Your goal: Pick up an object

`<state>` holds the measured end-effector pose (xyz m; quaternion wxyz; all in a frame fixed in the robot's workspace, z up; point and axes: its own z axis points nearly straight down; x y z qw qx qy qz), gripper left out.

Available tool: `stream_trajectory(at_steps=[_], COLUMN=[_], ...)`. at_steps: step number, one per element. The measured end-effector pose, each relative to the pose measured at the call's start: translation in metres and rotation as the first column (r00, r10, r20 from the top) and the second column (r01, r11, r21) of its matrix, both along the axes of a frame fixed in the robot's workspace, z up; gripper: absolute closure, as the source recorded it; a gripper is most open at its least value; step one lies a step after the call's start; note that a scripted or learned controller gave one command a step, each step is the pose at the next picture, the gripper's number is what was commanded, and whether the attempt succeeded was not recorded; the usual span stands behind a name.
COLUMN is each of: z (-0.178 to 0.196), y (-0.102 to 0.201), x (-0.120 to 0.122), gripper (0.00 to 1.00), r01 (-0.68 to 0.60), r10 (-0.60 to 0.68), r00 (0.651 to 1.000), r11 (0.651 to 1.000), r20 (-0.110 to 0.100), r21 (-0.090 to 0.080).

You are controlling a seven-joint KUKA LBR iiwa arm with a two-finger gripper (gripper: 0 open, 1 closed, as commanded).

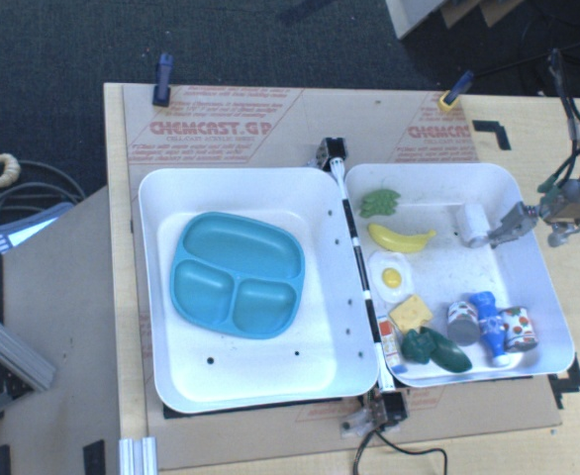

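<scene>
The gripper (488, 234) reaches in over the right bin (528, 191) from its right rim, with its tip low near the bin's far right part; whether its jaws are apart or closed cannot be told, and nothing is seen between them. Just left of the jaws lies one yellow banana (399, 237), with one green leafy piece (379, 203) beyond it toward the far wall. Nearer the camera from the banana sits one fried egg (391, 276), then one yellow cheese wedge (410, 313). Below the jaws, along the bin's near wall, crowd one dark green pepper (435, 350), one grey can (461, 320), one blue bottle (489, 325) and one red-patterned can (518, 329), the last three touching or nearly so. A small red-and-white item (390, 346) lies against the dividing edge. Bare white floor stays open right under the jaws and toward the bin's right wall. Far left of the jaws, across the divider, the left bin (161, 265) carries one blue divided plate (238, 274) with three compartments, ringed by open floor on all sides. Two clamps, one blue clamp (162, 78) and one yellow-blue clamp (455, 91), grip the bench's far edge.
</scene>
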<state>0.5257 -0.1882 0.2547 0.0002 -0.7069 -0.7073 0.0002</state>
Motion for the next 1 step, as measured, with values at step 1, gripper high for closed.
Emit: stream_trajectory(at_steps=[1], z=[-0.1415], y=[-0.0030], x=[-0.0256], gripper=[0.00], r01=[0.001], r10=[-0.001], r00=[1.000], r11=[1.000], r20=[-0.002], r21=[0.001])
